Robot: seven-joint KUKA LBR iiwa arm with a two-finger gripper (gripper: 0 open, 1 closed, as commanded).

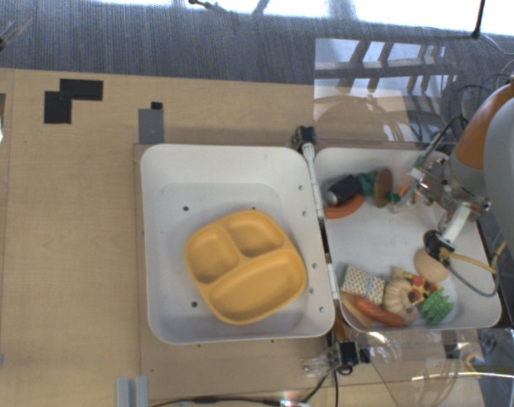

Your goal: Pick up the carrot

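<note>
Claw (416,185) first: mine hangs over the far right part of the right bin (486,316), at the end of my grey arm (505,155) with its orange band, which comes in from the right. Whether the claw is parted or closed I cannot tell from this angle, and I see nothing gripped in it.

Nearest the camera, the carrot (378,311) lies on its side in the near left corner of that same bin, well apart from my claw. It is a long orange-red piece, slanting along the bin's near wall. Just behind it sits a checkered packet (364,285), and beside that a beige bread-like toy (399,293) pressed against some small red and yellow bits and a green piece (436,306). All of these crowd together in one heap.

A little farther back, a pale egg-shaped thing (431,266) rests near the bin's right side.

Farther still, by the far left wall, a black item (346,188) lies on an orange ring (345,209), with a brown piece (382,192) just beside them.

Across the divider, the left bin (164,227) holds a yellow divided plate (245,265). Beyond both bins the wooden bench (62,253) carries black square markers (72,98).
</note>
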